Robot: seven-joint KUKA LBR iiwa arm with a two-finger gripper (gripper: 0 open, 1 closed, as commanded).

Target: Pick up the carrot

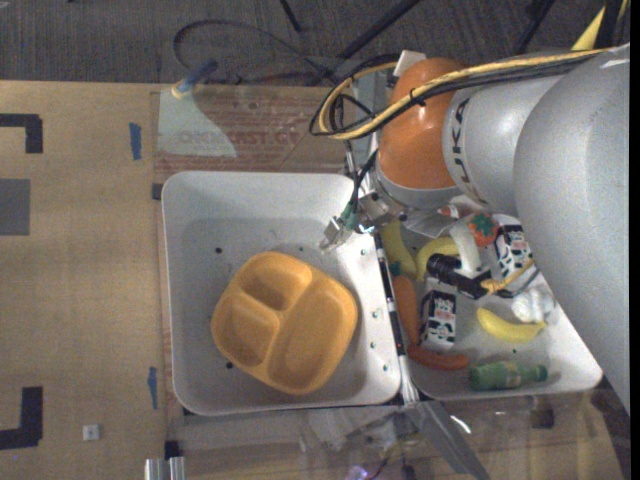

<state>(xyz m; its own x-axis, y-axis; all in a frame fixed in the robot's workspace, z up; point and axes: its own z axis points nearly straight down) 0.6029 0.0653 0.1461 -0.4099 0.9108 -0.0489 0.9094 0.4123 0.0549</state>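
The grey arm (560,148) (orange band above the wrist) hangs over the right white bin (575,353). Its gripper (345,223) looks closed on nothing; the long orange carrot (405,308) lies just below-right.

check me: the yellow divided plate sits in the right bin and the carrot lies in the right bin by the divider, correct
Not quite. The camera view shows the plate in the left bin, not the right. The carrot does lie in the right bin by the divider.
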